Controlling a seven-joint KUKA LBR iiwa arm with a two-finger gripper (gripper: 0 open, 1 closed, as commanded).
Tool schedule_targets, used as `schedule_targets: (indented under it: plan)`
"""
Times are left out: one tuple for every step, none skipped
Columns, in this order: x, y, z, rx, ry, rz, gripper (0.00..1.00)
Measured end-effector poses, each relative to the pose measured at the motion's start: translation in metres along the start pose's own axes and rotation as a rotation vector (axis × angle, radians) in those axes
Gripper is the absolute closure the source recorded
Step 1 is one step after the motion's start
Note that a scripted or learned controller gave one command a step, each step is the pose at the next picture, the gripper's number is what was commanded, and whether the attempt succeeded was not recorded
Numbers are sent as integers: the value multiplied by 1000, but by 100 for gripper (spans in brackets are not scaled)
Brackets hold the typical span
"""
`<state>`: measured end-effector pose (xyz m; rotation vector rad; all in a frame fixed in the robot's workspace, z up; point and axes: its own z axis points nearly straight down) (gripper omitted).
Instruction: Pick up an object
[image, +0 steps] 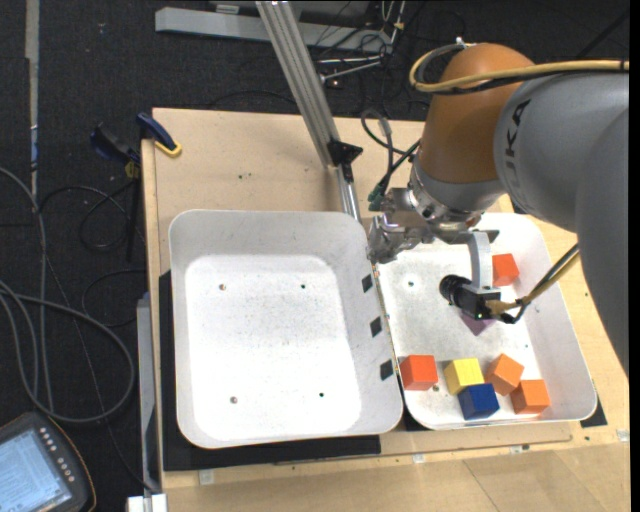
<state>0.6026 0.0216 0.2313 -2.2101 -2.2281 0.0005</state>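
Gripper (385, 240) is hanging over smooth white right bin's (555, 340) far-left rim, closure unreadable; matte orange cube (419, 371), yellow cube (463, 375), blue cube (479, 401) are lying near.

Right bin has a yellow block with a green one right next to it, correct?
Not quite: next to the yellow block sits a blue block, not a green one. The camera view shows the two side by side in the right bin.
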Motion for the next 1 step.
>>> schedule_targets:
  plan:
    - [60, -15, -6, -1, 1, -1, 100]
